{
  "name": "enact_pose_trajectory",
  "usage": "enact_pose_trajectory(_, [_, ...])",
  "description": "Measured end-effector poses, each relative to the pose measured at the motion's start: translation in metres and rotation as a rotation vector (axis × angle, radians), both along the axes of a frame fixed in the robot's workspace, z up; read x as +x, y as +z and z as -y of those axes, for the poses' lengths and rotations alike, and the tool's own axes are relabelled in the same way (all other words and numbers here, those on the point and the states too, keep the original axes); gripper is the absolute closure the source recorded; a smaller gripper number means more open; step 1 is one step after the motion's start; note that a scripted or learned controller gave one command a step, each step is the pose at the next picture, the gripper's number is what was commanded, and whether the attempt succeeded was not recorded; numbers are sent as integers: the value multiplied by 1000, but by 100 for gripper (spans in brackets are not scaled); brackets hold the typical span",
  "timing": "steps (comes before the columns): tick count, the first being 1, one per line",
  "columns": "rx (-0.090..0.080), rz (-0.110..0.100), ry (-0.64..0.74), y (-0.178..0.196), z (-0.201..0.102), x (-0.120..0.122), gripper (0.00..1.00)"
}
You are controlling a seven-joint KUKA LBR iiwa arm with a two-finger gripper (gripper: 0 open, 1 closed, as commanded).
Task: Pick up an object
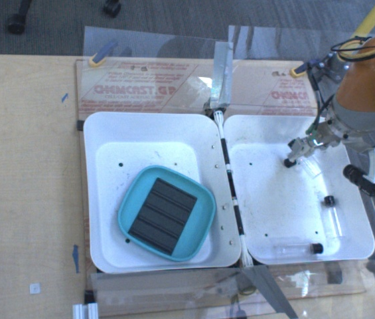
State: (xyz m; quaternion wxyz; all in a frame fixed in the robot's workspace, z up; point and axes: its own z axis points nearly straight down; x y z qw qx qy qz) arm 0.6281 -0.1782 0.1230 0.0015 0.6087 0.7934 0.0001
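The likeliest target is the clear vial [334, 219] in the right bin [260, 178], close to that bin's right wall and a little nearer the near edge than the middle. Its black cap points toward the far wall and its see-through body runs back toward the near wall, so its long axis lies roughly far to near, slightly slanted. A second clear vial [292, 249] lies along the near wall of the same bin, its long axis crossing left to right, with its black cap at the right-hand end, near the first vial's lower end but apart from it.

The gripper [291, 159] hangs over the far right part of the right bin, with nothing visibly held in it; whether it is clenched or released cannot be told from this angle. A faint clear shape sits just beside it on the bin floor, too pale to name. From the gripper, the first vial lies toward the near right corner, a fair way off, so the coming move would probably need a shift toward that corner and a grasp across the vial's narrow width, left to right.

In the left bin [107, 145], well apart from the arm, a teal tray [200, 208] carries a dark ridged block [162, 215], resting toward that bin's near edge
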Motion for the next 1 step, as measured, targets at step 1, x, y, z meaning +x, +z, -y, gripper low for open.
enact_pose_trajectory(1, [0, 0, 6, 73, -74, 6, 100])
